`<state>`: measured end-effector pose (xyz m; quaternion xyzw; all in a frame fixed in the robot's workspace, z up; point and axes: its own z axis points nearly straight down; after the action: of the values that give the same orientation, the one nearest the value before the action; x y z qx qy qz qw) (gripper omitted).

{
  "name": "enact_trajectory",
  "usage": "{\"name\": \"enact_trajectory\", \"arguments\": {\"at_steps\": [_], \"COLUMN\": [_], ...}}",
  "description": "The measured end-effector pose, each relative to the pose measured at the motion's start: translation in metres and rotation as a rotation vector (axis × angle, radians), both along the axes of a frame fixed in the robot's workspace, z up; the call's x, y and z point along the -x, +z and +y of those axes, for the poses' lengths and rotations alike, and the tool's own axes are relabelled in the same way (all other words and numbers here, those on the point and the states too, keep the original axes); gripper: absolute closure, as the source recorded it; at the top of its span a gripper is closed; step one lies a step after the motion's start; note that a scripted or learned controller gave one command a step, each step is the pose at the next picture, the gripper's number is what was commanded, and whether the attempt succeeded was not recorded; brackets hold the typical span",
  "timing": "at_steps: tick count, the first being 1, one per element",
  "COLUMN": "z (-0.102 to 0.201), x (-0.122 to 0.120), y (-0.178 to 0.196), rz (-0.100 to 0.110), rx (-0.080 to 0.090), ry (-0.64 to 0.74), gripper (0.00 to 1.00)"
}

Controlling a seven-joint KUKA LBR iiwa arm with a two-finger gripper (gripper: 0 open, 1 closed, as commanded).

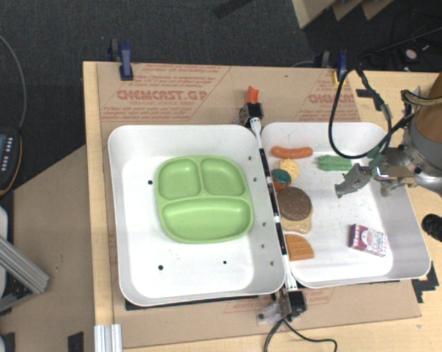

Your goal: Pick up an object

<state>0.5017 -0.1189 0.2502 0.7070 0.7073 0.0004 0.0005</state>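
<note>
The bench carries two shallow white bins side by side. The left white bin (133,270) holds one thing, a light green plastic plate with three compartments (204,199), lying flat near its middle. The right white bin (404,262) holds the small objects the task can choose from. Most of them sit in a column along its left wall: an orange-red toy sausage (291,152), a small teal and yellow piece (284,174) (too small to name with certainty), a round brown disc like a cookie (295,204) and an orange flat wedge (300,248). A green leafy toy piece (333,163) lies more toward the middle, and a small purple and white packet (368,240) lies apart near the right wall.

The grey two-finger gripper (350,182) reaches in from the right and hangs above the bare middle of the right bin, just beside the green piece. I cannot tell its state, and nothing shows between its tips. I judge that no object is picked yet; the green piece is the nearest candidate.
</note>
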Motion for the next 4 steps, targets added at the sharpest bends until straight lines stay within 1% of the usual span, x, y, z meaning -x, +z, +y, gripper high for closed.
{"name": "enact_trajectory", "arguments": {"at_steps": [1, 2, 3, 4], "z": [-0.04, -0.06, -0.098, -0.106], "x": [-0.075, -0.113, -0.165, -0.111], "y": [-0.09, -0.167, -0.164, -0.082], "rz": [-0.002, 0.0, 0.018, -0.003], "rx": [0.003, 0.002, -0.018, 0.002], "ry": [-0.001, 0.001, 0.0, -0.002], "gripper": [0.0, 0.0, 0.0, 0.0]}}
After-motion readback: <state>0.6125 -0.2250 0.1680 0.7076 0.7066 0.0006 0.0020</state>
